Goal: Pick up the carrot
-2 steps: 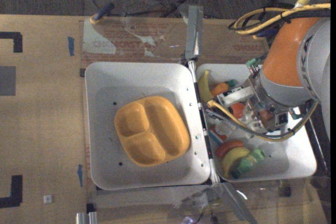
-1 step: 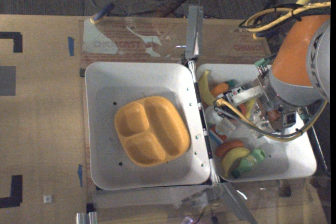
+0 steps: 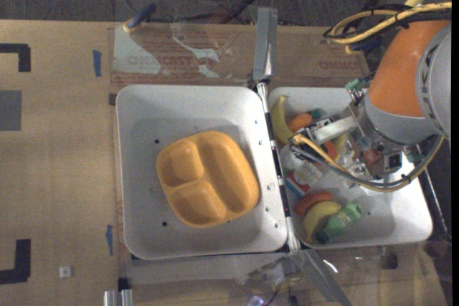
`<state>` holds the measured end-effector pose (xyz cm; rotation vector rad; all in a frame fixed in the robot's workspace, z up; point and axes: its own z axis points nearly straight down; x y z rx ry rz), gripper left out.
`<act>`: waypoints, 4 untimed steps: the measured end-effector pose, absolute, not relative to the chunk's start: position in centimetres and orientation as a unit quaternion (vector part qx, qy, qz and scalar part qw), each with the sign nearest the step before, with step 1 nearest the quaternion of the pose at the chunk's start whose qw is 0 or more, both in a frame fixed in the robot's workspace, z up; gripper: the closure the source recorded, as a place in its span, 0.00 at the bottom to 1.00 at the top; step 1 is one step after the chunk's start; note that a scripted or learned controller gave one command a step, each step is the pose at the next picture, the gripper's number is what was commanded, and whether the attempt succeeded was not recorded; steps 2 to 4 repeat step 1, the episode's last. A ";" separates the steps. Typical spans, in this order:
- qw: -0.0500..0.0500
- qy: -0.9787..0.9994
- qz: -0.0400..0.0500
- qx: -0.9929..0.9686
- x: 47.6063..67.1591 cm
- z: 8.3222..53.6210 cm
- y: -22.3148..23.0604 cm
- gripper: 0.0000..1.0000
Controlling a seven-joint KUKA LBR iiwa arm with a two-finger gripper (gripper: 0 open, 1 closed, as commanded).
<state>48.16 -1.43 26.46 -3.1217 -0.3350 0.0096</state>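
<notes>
The carrot (image 3: 300, 122), a short orange piece with a green tip, lies at the far left of the right bin (image 3: 401, 222), against a yellow banana (image 3: 279, 120). My gripper (image 3: 349, 156) hangs low over the middle of that bin, just right of the carrot and below it in the view. Cables and the wrist body hide much of it. I see nothing clearly held.
The left bin (image 3: 136, 154) holds a yellow divided plate (image 3: 207, 177). At the near edge of the right bin lie a red-orange elongated item (image 3: 313, 201), a second banana (image 3: 320, 215) and a green object (image 3: 341, 221). The grey-and-orange arm (image 3: 412, 79) covers the bin's far right.
</notes>
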 end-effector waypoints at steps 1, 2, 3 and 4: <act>0.000 -0.103 0.001 -0.995 50.6 26.5 -2.5 1.00; 0.000 -0.103 0.001 -0.995 50.6 26.5 -2.5 1.00; 0.000 -0.103 0.001 -0.995 50.6 26.5 -2.5 1.00; 0.000 -0.103 0.001 -0.995 50.6 26.5 -2.5 1.00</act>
